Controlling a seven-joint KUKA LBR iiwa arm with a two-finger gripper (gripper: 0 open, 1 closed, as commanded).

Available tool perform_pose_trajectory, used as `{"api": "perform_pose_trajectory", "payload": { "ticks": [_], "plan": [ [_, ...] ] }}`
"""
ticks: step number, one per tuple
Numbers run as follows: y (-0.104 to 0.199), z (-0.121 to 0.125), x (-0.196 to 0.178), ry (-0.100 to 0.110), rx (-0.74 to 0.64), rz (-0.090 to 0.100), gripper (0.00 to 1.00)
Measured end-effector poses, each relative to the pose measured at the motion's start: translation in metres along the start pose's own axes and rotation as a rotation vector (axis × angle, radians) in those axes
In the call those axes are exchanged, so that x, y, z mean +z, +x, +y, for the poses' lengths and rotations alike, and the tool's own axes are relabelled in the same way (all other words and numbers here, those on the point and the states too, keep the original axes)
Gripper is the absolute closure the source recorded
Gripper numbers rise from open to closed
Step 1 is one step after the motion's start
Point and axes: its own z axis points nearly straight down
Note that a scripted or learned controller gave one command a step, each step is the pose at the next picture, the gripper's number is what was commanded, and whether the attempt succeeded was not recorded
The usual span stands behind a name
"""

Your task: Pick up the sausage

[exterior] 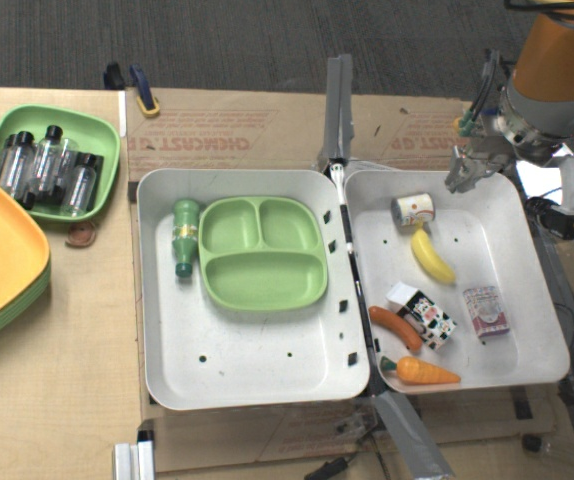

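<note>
The sausage is a reddish-orange link lying in the lower left part of the right bin, beside a black-and-white carton and just above a carrot. My gripper hangs over the bin's far right corner, well away from the sausage, with nothing visible in it. Its fingers point down toward the bin's rim.
A yellow banana, a small can and a pink packet also lie in the right bin. The left bin holds a green divided plate and a green bottle. A green tray of bottles and orange plates sit at far left.
</note>
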Motion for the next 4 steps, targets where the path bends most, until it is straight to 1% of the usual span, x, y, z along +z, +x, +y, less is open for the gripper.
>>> {"api": "perform_pose_trajectory", "payload": {
  "ticks": [3,4],
  "plan": [
    [-0.003,0.001,-0.025,0.002,-0.003,-0.003,1.0],
    [-0.008,-0.005,0.055,-0.003,-0.272,0.002,1.0]
  ]
}}
